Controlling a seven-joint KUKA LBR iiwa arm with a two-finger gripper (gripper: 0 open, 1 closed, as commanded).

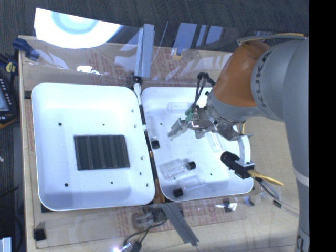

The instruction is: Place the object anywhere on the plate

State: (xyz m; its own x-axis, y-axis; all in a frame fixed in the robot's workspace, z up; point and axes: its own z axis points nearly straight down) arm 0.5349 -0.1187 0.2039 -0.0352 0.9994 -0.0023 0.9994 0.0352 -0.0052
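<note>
**A:** Where's the object? I see small clear vials with black caps in the right bin.

**B:** Yes. The plainest one, a capped vial, lies on its side on the bin floor, below the claw and a little toward the camera. Another vial lies further out along the bin's near wall, with a black cap at its left end. A loose black cap sits down and to the claw's left, near the divider.

**A:** How would one handle?

**B:** My guess is light, rigid, smooth and see-through, plastic or glass. Being round, it will probably roll or squirt out if pinched off-centre. I'd close across the middle of the body, fingers square to its long axis, not on the cap end.

**A:** And the claw itself?

**B:** It hangs over the upper middle of the right bin, pointing left. I can't tell how far apart its fingers are, and I see nothing gripped.

**A:** The plate?

**B:** The dark ribbed plate lies in the left bin, well to the claw's left, across the divider. Nothing rests on it.
</note>
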